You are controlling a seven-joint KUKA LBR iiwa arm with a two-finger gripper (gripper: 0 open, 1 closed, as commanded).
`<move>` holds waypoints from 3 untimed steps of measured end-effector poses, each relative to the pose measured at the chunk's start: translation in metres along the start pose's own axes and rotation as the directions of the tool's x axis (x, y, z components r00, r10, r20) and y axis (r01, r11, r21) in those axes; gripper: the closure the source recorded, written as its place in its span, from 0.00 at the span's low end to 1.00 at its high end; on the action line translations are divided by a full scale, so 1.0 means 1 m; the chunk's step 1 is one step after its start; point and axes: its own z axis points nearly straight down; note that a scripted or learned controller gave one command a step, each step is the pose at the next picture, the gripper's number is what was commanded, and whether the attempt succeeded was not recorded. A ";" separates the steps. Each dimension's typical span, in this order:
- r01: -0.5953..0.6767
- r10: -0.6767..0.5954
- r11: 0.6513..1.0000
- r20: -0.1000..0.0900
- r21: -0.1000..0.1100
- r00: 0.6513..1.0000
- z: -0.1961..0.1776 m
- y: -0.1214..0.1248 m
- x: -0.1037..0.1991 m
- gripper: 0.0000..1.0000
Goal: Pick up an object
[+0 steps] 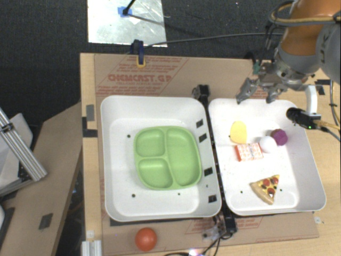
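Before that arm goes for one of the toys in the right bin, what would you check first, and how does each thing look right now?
1. Pincer open, nothing between its fingers: ok.
2. Pincer above the right bin's far edge, not over a toy: not ok.
3. Pizza slice lies apart: ok.
4. Yellow piece, red-and-white box, white ball and purple ball are crowded: not ok.
5. Exact pincer height: cannot tell.

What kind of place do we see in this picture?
Probably a robotics lab bench for grasping trials: a robot arm above two white bins, toy food such as a pizza slice, and protective cardboard beneath.
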 end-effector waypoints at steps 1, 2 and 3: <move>0.002 -0.002 1.000 0.001 -0.012 1.000 -0.008 0.002 0.000 0.00; 0.001 -0.001 1.000 0.001 -0.010 1.000 0.033 0.001 0.001 0.00; -0.001 0.001 1.000 0.001 -0.010 1.000 0.076 -0.001 -0.003 0.00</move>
